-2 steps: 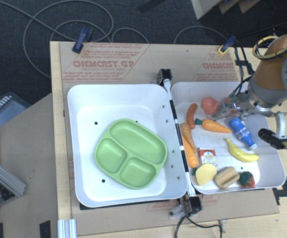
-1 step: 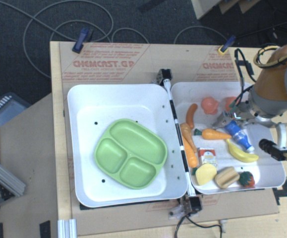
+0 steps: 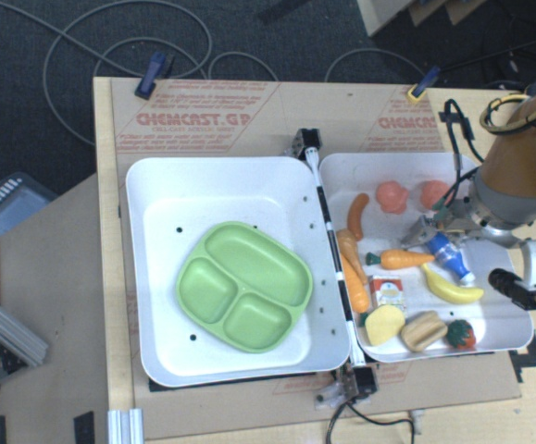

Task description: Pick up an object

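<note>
The right bin is the landmark here, a shallow white tray crowded with toy food, and the arm comes in over its far right corner, grey with the orange band showing just above the wrist. The gripper sits low over the bin's middle, just above a small blue bottle that lies tilted beside a yellow banana — whether the tool is open, closed or gripping anything cannot be told from this slant, since the metal parts blur into the clutter. Toward the bin's far side lie two pink-red round fruits, one partly behind the gripper. Along the bin's left wall a long orange carrot runs front to back, with a curved reddish sausage just beyond it, and a second, shorter carrot lies crosswise toward the bottle. Near the bin's front edge sit a small red-and-white carton, a pale yellow potato-like piece, a brown bread roll touching it, and a red and green piece at the front right. Left of this bin, touching it along a clamped seam, the left bin holds a green divided plate resting flat in its middle.
</note>
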{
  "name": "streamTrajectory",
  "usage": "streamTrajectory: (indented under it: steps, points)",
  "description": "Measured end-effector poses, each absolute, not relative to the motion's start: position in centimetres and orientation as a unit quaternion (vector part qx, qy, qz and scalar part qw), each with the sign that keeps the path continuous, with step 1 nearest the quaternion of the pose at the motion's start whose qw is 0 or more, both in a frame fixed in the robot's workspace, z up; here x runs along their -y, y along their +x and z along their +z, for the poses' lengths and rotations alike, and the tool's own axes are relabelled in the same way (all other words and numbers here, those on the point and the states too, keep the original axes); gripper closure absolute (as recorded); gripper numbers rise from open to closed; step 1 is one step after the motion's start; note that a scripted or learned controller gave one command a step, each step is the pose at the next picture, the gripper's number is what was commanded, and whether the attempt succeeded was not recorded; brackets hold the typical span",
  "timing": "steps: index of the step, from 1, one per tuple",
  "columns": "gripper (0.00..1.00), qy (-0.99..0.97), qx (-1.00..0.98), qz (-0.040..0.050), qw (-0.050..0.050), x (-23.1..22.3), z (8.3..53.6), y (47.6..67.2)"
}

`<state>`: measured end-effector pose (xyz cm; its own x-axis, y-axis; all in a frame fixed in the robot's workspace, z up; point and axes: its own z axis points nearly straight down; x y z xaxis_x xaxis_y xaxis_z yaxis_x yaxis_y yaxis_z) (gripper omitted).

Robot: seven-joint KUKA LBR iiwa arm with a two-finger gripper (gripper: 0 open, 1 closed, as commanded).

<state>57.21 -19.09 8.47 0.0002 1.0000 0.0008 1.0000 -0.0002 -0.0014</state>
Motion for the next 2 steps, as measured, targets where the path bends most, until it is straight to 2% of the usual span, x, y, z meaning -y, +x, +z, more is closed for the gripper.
streamTrajectory:
  steps: [1,2]
  points:
    - [1.00,-0.707,0.707,-0.0004,0.000,19.1,9.5,57.3]
    - [1.00,-0.707,0.707,-0.0001,0.000,12.3,8.4,54.7]
